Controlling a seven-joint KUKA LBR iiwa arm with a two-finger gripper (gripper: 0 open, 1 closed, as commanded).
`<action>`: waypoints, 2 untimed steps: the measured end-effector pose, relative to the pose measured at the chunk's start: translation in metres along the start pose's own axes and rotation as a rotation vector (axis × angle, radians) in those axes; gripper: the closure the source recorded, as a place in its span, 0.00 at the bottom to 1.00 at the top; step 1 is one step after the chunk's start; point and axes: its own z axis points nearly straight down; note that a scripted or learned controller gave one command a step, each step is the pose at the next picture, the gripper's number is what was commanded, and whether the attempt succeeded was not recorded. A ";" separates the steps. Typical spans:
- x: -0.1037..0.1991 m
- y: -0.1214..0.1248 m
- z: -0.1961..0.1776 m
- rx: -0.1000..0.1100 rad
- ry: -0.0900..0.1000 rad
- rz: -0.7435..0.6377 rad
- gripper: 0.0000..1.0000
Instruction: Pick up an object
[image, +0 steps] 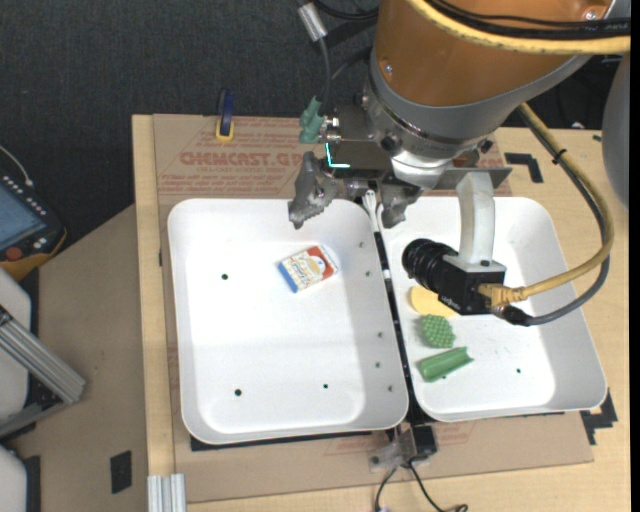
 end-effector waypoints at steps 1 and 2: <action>0.001 0.000 -0.011 -0.003 0.001 -0.001 1.00; 0.034 0.000 -0.025 -0.001 0.001 -0.003 1.00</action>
